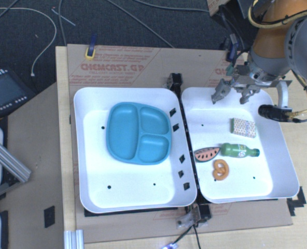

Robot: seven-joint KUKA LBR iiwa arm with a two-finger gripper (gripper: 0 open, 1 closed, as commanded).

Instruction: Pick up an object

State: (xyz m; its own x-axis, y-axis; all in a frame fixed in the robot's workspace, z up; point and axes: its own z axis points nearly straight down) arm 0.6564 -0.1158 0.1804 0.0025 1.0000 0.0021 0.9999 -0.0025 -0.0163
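My gripper (231, 96) hangs over the far edge of the right bin (278, 175), its two fingers spread open with nothing between them. Below it in that bin lie a small patterned block (243, 127), a green bottle (238, 150) on its side, a watermelon slice (207, 154) and a pretzel (220, 169). The block is the nearest item to the gripper, a short way toward the front and right of it. The other three lie grouped near the bin's middle.
The left bin (91, 175) holds a blue divided plate (139, 133). A black divider with clips (180, 139) runs between the bins. The arm's orange band (278, 30) and a black cable (278, 113) sit at the right bin's far right corner.
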